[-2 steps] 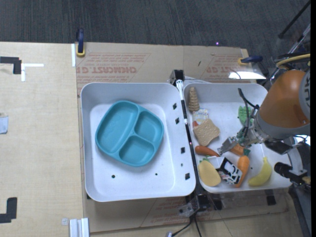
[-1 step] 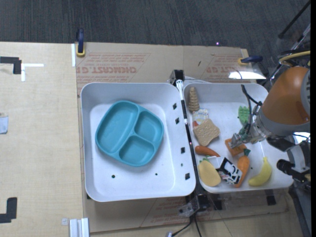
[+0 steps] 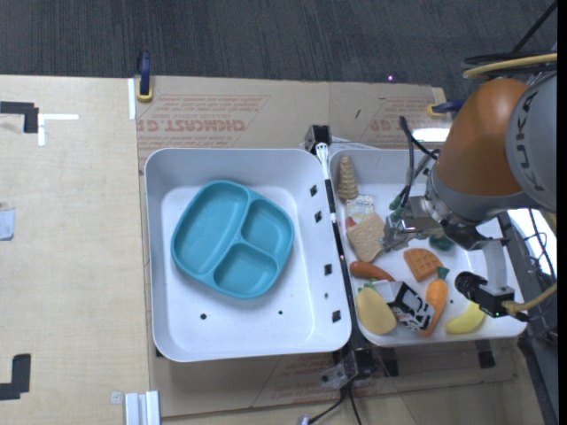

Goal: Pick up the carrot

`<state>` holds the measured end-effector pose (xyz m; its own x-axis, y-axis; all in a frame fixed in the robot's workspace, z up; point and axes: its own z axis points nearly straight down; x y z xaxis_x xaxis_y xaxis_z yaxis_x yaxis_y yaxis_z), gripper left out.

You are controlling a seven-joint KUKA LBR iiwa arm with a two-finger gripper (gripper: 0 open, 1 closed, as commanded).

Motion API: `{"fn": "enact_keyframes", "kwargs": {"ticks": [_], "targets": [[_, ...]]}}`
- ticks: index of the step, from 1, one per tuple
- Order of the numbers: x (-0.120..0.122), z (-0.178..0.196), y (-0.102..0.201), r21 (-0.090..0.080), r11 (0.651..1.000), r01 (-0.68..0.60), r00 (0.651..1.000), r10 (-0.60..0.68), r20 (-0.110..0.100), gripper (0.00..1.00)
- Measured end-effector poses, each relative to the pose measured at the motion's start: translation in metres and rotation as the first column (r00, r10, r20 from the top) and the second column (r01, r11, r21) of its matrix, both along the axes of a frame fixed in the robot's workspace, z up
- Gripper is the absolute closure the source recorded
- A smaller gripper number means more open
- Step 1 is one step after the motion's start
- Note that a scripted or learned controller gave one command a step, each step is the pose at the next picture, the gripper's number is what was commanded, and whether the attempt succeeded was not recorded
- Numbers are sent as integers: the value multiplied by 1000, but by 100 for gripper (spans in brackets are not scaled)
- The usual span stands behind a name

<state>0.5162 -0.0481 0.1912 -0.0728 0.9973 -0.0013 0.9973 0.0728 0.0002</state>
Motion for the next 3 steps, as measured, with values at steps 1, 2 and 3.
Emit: {"fn": "enact_keyframes", "kwargs": {"ticks": [1, 2, 3], "targets": [[0, 0, 0, 0, 1000, 0, 1000, 0, 0, 0], [-22, -40, -71, 0, 924, -382, 924, 382, 0, 0], [47, -95, -81, 0, 979, 205, 979, -205, 0, 0]]}}
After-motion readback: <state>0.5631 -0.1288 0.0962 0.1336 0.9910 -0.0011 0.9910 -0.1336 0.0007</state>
